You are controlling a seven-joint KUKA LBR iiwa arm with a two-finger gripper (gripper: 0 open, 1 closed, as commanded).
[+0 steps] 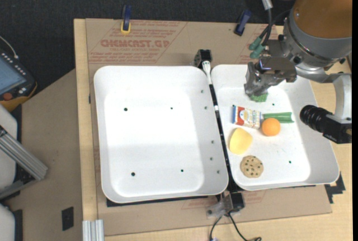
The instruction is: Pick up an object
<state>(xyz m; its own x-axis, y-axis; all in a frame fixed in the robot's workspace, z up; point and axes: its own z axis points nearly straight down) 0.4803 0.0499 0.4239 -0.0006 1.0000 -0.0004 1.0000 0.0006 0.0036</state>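
Note:
My gripper (pixel 257 89) is low over the far part of the right bin (pixel 313 175). A small green object (pixel 260 98) peeks out right under its tip; whether it is gripped I cannot see. Just in front lies a white, red and blue tube (pixel 246 117) with a green piece (pixel 283 117) beside it. An orange ball (pixel 271 127) rests next to that. A yellow lemon-like object (pixel 240 141) and a round brown cookie (pixel 251 166) lie nearer the front.
The left bin (pixel 106 122) sits beside the right one, with a black bar (pixel 215 111) between their rims. Both stand on a cardboard sheet (pixel 140 38) held by clamps (pixel 126 19). A black cylinder (pixel 319 119) juts in at the right.

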